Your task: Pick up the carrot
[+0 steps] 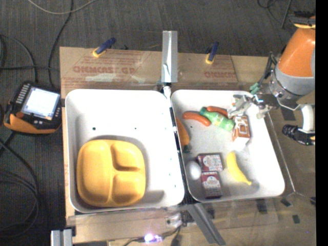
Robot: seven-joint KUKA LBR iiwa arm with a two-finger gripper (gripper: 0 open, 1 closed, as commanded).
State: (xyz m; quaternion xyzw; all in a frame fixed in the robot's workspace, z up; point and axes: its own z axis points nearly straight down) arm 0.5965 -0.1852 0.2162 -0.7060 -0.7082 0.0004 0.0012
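The carrot is a slim orange piece with a dark green end. It lies lengthwise against the left wall of the right bin. My gripper hovers over that bin's far right corner, well to the right of the carrot and apart from it. Its fingers look open, with nothing held between them. An orange-red packet lies just in front of the gripper.
The right bin also holds a red sausage, a green bottle, a banana, two red cartons, and a white egg. A yellow divided tray sits in the left bin.
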